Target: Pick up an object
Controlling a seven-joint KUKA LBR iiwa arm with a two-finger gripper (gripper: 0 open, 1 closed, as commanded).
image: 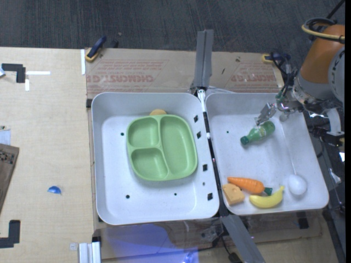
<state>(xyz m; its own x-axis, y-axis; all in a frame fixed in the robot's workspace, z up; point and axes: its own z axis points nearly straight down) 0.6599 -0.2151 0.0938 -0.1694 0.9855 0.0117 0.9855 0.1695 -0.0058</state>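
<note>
The right bin (307, 147) holds a small green bottle (258, 134) lying on its side near the middle. Along the front edge lie an orange carrot (247, 184), a yellow banana (267, 199), a tan wedge (232, 194) and a white egg (296, 185). My gripper (267, 115) reaches in from the right and sits just above and to the right of the bottle's top end, very close to it. Whether it touches the bottle is unclear.
The left bin (109, 163) carries a green divided plate (162, 147), and a small yellow object (158, 113) peeks out behind it. A grey divider post (204, 59) stands between the bins at the back. Cables hang at the right of the bench.
</note>
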